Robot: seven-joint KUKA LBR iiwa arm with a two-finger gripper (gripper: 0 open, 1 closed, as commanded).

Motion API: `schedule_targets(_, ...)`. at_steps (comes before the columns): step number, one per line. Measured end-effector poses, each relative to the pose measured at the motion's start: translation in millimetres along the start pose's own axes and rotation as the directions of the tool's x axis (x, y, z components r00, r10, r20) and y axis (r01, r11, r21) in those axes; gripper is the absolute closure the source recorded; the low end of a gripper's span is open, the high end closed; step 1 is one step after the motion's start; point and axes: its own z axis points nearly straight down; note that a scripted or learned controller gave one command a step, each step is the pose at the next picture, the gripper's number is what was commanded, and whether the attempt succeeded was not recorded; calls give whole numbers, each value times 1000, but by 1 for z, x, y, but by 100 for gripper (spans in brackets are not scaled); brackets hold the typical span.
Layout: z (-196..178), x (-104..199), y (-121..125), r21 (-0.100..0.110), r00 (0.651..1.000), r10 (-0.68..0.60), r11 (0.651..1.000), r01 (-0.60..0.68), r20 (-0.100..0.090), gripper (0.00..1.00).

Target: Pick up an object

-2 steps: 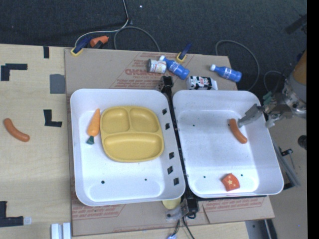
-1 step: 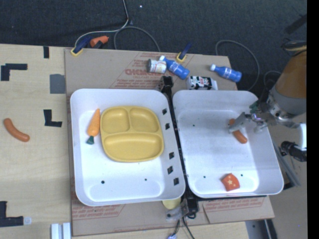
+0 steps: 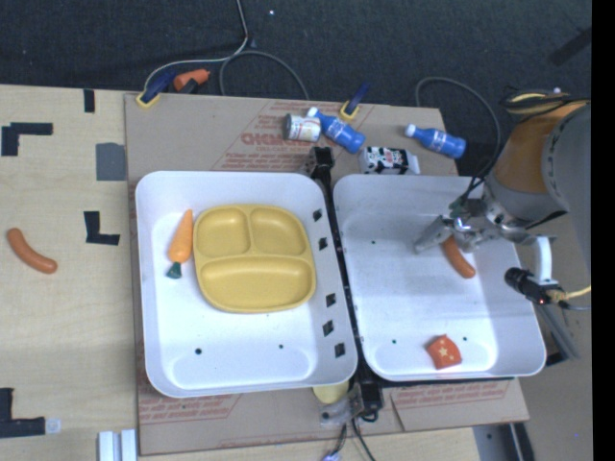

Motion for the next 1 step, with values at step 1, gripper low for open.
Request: schedule_targets(1,-16,-2,1,-6,1000,0,1000,0,4,100)
